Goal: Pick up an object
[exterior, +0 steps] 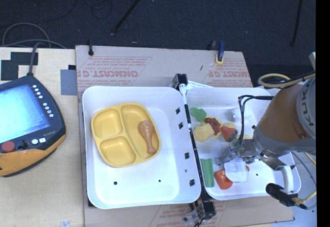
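The yellow tray (114,138) with three compartments lies inside the left bin (103,184), and I take it as the landmark. On the tray, in its long compartment on the side toward the right bin (216,98), rests a brown toy drumstick (148,136), with its thick end away from the camera and its thin end toward the camera. The two other compartments of the tray are on the side far from the arm. To the right of the tray, across the divider between the bins, a small heap of toy food sits in the right bin: a dark green piece (198,114) nearest the tray, then a pale yellow piece (203,132), a red and dark piece (213,124) and a yellow and red piece (229,130) further from it. Lower in the same bin, still right of the tray, lies a long green piece (207,172), and just beside it an orange-red piece (223,179) which touches a white object (237,172). The arm (286,117) reaches over the right bin, well apart from the tray, and the gripper (234,155) is low over the white object and the orange-red piece. Whether it is wide, narrow or holding something, I cannot tell. To the left of the tray, outside the bins, a control pendant (26,123) with a lit screen rests on the bench (31,205).
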Controlling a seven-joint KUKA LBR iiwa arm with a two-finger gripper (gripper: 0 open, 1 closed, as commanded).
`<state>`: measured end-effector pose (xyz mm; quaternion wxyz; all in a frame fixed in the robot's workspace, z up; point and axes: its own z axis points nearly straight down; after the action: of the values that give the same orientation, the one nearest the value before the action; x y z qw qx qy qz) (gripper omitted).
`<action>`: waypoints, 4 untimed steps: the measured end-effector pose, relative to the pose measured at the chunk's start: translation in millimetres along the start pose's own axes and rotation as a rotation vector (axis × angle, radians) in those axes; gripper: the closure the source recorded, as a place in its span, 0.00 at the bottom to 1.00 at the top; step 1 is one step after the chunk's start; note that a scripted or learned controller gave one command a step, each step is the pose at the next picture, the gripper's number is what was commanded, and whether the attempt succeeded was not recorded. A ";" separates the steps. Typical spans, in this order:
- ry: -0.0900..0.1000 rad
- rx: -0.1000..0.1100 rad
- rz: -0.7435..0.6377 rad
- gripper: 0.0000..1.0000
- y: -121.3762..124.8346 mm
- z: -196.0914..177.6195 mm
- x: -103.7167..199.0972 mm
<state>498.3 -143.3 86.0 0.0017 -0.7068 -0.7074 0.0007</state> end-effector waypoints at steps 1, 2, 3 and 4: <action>-0.019 -0.018 0.012 0.00 -20.8 -18.8 50.4; -0.022 -0.017 0.019 0.00 -17.3 -5.2 49.3; -0.024 -0.022 0.020 0.00 -19.7 -5.1 50.4; -0.020 -0.019 0.022 1.00 -20.0 -14.2 51.1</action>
<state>478.3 -92.2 100.3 -0.0120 -0.7144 -0.6996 0.0013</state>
